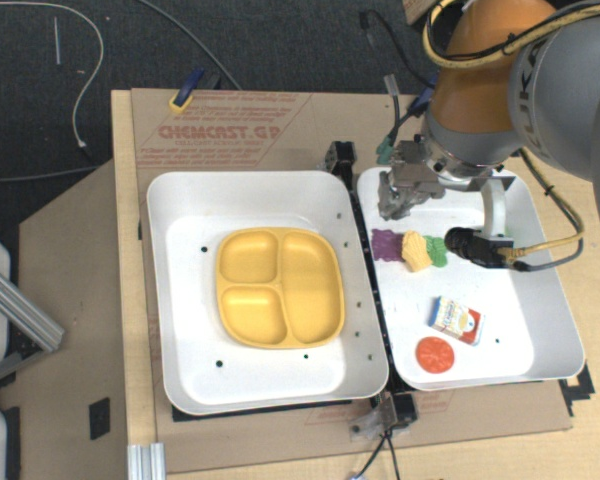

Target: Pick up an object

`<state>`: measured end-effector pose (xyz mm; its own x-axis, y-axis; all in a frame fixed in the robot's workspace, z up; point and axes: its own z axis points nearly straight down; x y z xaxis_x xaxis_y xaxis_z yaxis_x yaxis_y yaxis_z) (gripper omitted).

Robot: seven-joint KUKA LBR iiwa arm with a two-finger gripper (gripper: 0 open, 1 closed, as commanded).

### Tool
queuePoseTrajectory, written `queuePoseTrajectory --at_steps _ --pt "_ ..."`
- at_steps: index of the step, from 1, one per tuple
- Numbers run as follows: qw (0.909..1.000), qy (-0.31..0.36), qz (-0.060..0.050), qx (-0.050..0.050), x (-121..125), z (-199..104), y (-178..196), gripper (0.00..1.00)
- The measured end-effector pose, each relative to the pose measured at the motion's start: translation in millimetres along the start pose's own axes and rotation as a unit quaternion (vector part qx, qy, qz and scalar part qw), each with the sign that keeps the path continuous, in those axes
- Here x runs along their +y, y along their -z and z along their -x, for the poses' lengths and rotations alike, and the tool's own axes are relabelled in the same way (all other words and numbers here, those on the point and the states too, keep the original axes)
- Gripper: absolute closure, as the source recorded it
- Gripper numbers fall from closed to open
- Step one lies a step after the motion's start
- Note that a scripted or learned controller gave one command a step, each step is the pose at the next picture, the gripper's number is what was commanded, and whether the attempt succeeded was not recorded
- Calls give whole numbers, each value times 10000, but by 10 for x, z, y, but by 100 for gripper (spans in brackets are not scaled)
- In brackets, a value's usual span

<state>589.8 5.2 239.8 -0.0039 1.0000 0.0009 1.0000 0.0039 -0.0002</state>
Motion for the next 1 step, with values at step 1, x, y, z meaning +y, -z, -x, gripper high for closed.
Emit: queuePoseTrajectory --at_steps 1 --pt "10000 0 15 0 252 -402 -55 100"
